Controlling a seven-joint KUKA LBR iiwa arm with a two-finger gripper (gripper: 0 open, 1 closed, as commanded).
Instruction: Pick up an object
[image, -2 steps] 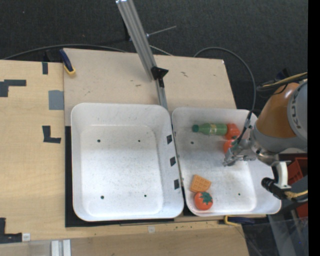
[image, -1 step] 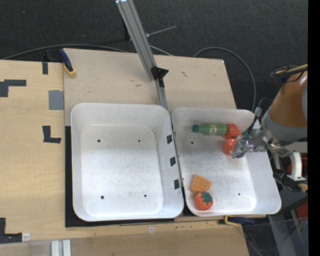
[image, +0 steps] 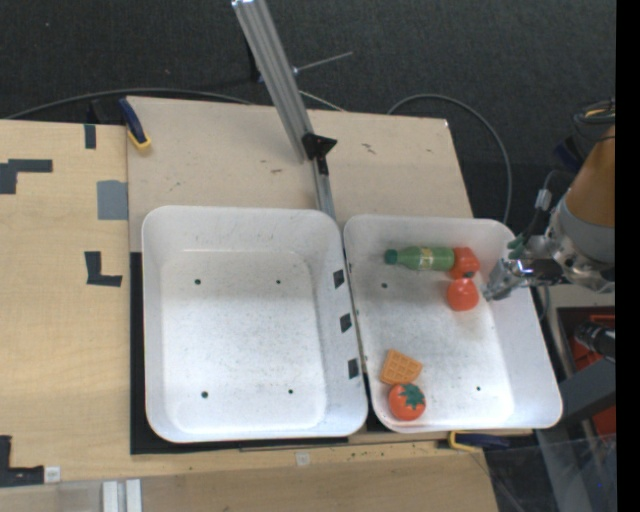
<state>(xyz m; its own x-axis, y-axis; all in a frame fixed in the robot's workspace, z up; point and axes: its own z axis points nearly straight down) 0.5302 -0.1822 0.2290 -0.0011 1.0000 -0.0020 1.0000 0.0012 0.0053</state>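
The right bin (image: 520, 390) holds several small items. A green bottle (image: 420, 258) lies on its side near the far wall, with a red block (image: 464, 262) touching its right end. Just below them sits a round orange-red piece (image: 461, 296). Near the front wall lie a tan waffle-like cracker (image: 401, 366) and a red tomato with a green top (image: 407, 401). My gripper (image: 499, 281) hangs at the bin's right side, just right of the orange-red piece and apart from it. Nothing shows between its tips.
The left bin (image: 160, 300) stands beside the right one, with a dark divider strip (image: 345, 322) between them. A slanted metal pole (image: 285, 85) rises behind the bins. Cables run over the bench's far right corner.
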